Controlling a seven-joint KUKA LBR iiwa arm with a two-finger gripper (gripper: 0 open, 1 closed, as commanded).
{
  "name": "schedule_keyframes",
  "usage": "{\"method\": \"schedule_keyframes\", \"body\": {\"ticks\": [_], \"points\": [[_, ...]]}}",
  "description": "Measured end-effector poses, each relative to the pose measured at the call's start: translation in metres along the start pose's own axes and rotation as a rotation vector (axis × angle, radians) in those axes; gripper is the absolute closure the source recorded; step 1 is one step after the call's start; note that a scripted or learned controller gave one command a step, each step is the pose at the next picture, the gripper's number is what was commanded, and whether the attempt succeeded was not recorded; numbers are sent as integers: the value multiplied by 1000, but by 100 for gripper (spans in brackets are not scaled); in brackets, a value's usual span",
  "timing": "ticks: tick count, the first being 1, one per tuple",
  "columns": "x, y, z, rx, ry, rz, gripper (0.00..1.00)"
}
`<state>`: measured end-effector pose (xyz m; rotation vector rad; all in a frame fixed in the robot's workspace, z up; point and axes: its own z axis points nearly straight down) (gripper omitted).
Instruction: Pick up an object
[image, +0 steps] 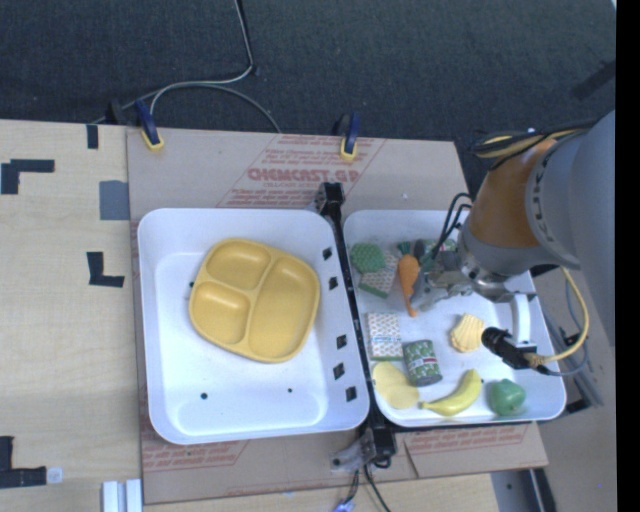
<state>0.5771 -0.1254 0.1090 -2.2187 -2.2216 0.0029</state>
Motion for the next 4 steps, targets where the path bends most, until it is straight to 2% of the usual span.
{"method": "schedule_keyframes", "body": {"ticks": [1, 2, 3, 4], "points": [[0, 0, 0, 0, 0, 0, 0], [23, 48, 23, -6, -1, -1, 0], [23, 48, 13, -5, -1, -1, 100], [98, 42, -76, -3, 1, -2, 100]]}}
